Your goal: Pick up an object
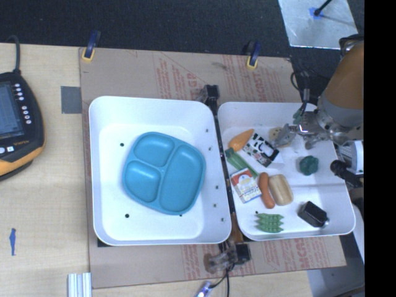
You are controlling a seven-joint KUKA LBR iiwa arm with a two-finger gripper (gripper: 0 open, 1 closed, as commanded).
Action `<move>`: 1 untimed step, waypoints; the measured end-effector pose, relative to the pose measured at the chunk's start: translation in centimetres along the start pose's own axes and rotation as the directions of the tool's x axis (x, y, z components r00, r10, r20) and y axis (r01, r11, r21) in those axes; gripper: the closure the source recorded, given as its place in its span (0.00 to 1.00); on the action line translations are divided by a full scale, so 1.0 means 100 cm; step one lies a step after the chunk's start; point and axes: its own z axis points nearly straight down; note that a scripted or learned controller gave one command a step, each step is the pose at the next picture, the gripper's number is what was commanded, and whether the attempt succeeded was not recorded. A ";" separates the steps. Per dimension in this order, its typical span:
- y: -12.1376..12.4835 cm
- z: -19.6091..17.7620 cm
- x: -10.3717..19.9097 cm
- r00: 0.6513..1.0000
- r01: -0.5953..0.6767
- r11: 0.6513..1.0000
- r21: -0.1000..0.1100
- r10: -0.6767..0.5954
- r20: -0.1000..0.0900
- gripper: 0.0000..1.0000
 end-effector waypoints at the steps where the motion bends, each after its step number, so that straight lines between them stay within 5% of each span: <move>1: 0.036 0.035 0.064 1.000 0.001 1.000 0.001 -0.001 0.000 0.00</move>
